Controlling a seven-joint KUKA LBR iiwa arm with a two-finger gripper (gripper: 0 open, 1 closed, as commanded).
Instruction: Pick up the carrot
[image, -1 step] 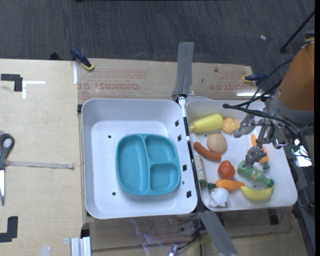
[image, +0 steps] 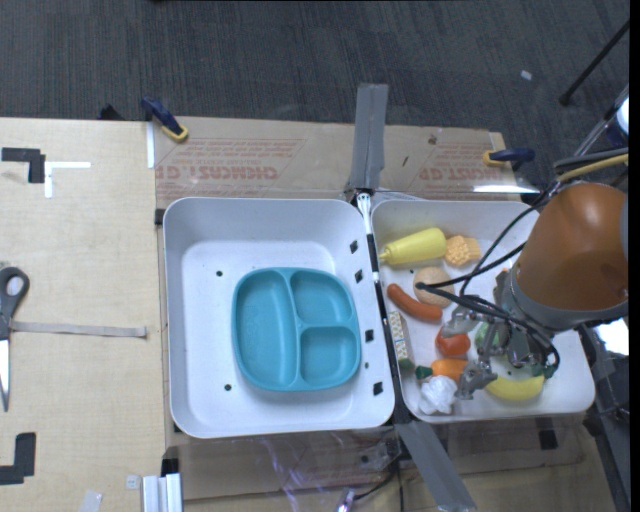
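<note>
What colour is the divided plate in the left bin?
The divided plate is teal blue, seen clearly in the camera view, lying in the left bin.

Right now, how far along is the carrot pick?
Done: the arm has reached into the right bin, and the claw sits low beside the carrot, among the tomato, sausage and lemon. In hand: nothing that I can confirm; the carrot lies on the bin floor, not visibly between the claw's fingers. Left: close on the carrot and lift it clear.
</note>
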